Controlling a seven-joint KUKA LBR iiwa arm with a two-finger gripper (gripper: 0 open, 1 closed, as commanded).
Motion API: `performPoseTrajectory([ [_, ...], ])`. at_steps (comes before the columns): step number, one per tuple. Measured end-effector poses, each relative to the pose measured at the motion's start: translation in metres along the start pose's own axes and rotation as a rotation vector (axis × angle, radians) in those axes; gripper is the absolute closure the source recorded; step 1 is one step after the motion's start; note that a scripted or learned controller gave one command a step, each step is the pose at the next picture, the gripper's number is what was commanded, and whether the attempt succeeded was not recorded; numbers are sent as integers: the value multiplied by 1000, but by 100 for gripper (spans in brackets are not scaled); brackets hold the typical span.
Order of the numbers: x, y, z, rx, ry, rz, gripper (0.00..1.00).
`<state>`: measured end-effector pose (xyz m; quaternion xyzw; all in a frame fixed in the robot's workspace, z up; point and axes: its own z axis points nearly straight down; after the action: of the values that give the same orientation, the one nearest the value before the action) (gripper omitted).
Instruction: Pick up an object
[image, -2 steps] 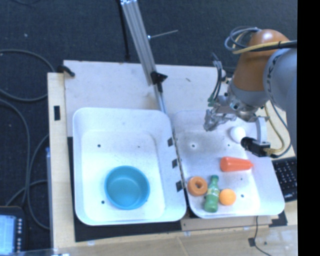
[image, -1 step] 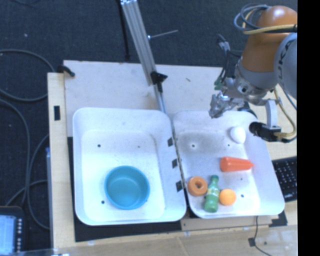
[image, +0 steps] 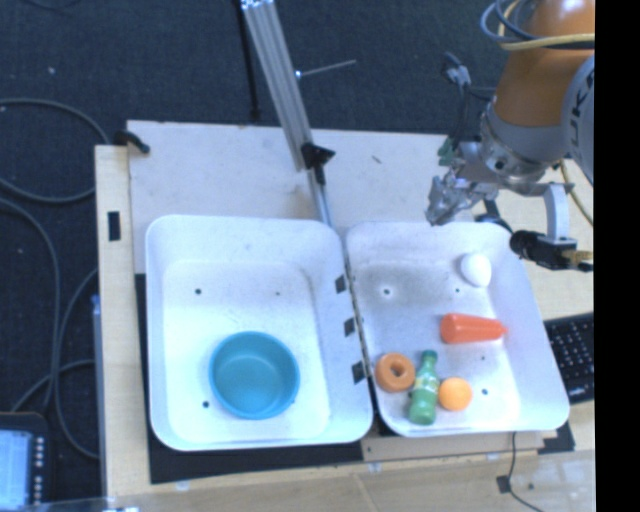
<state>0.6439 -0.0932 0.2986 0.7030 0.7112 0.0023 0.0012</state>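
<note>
Where the gripper (image: 443, 208) hangs above the right bin's (image: 400, 262) far rim, finger state cannot be told. Right bin: smooth white egg (image: 475, 269), tapered orange carrot (image: 472, 328), ringed donut (image: 395, 372), green bottle (image: 424, 389), round orange (image: 455, 394). Left bin (image: 180, 260): glossy blue bowl (image: 254, 374). Pale wood bench (image: 220, 170), dark speckled floor (image: 150, 60).

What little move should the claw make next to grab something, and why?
Probably a short drop toward the white egg. The claw hangs over the far rim of the right bin, and the egg is the nearest thing to it, lying apart from the rest. The orange carrot, the donut, the green bottle and the orange ball lie farther off.
</note>
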Motion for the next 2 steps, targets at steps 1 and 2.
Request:
performPoseTrajectory([
  [1, 51, -27, 0, 6, 1, 3, 100],
  [2, 92, -45, 20, 9, -1, 5, 100],
])
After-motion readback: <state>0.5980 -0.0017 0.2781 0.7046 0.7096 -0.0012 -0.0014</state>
